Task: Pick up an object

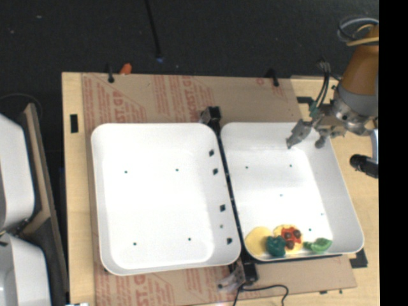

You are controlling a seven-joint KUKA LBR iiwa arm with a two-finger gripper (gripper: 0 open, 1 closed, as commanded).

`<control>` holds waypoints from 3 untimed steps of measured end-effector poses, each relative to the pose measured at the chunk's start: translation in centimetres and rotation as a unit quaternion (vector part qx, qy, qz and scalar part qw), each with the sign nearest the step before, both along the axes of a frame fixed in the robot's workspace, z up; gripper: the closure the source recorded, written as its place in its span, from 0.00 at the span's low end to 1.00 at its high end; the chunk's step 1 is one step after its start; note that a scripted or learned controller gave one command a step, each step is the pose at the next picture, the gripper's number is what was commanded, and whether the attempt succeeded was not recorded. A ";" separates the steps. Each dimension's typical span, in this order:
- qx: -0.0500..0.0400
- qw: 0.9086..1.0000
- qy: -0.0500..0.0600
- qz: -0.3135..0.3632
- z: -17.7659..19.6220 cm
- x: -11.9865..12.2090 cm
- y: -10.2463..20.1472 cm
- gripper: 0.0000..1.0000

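Arm (pixel 361 75) cut off at the 3 o'clock edge, only orange band and wrist showing. Gripper (pixel 307 136) hangs over the right bin's (pixel 331 183) 1 o'clock corner, its two thin metal fingers (pixel 296 135) spread apart, nothing between them. Toys (pixel 288 239) sit clumped at the right bin's 6 o'clock rim: flat yellow disc (pixel 256 240), teal lump (pixel 275 247), red piece (pixel 292 234), green piece (pixel 318 244); overlapping, exact shapes hard to tell. Clump's long axis runs 9 to 3. Left bin (pixel 159 196) smooth white plastic with rounded corners, on a cardboard sheet (pixel 159 101).
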State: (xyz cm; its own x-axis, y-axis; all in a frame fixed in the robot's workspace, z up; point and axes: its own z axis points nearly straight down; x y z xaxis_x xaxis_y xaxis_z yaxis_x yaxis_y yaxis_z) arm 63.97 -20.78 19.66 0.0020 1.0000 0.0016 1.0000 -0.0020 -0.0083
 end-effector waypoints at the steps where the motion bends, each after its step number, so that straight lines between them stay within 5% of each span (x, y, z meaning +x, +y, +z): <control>1: -0.001 1.000 -0.005 0.001 0.6 0.2 0.0 0.00; 3: -0.001 1.000 -0.002 0.001 -9.0 -0.4 0.3 0.00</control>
State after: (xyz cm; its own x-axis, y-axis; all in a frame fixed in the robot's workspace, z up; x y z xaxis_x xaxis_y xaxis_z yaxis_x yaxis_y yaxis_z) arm 63.57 -20.50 10.65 0.0005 1.0000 0.0004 1.0000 -0.0005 -0.0035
